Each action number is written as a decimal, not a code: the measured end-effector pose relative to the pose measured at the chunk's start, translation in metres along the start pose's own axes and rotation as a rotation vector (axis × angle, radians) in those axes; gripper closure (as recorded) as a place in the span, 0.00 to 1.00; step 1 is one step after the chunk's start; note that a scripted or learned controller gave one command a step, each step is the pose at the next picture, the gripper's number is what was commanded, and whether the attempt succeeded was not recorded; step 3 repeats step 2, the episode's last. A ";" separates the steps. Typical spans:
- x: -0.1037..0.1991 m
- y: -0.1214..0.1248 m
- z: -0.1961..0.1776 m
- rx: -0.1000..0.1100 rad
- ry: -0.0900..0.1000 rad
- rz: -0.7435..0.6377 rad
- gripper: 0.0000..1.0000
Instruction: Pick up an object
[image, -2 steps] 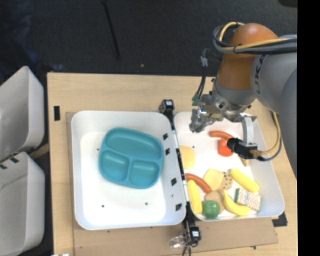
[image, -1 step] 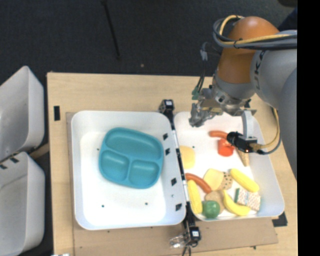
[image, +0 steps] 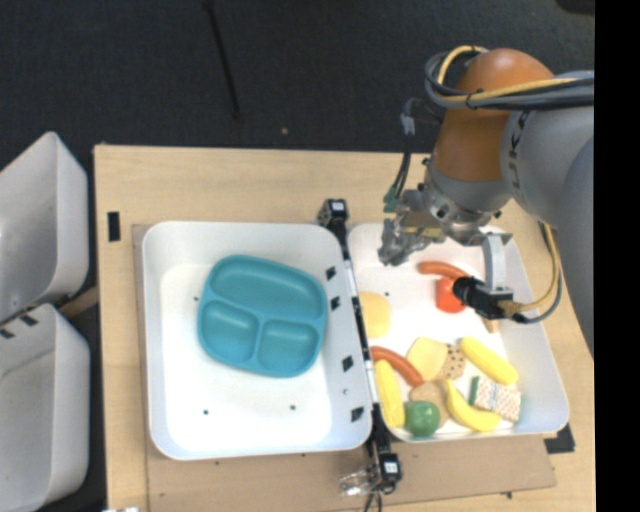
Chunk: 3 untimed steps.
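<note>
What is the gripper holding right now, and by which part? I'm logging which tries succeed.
Nothing that can be seen. The gripper hangs over the far end of the right bin, with no object between its fingers; the food pieces lie nearer the camera.

Smooth matt teal plastic tray (image: 262, 316) lies in a glossy white plastic bin (image: 160, 400) on a pale wooden bench (image: 120, 180).

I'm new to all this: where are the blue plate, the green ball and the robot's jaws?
Blue plate (image: 262, 315), camera view, its centre divider.
Green ball (image: 422, 418), camera view, its top.
Gripper (image: 392, 250), camera view, its tip.
</note>
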<state>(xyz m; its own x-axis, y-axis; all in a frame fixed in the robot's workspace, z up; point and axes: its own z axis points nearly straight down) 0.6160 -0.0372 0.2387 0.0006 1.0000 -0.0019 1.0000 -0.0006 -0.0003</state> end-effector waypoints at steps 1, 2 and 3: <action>0.015 0.013 -0.009 -0.003 0.002 -0.005 1.00; -0.002 0.002 -0.005 0.000 0.000 0.001 1.00; -0.002 0.002 -0.005 0.000 0.000 0.001 1.00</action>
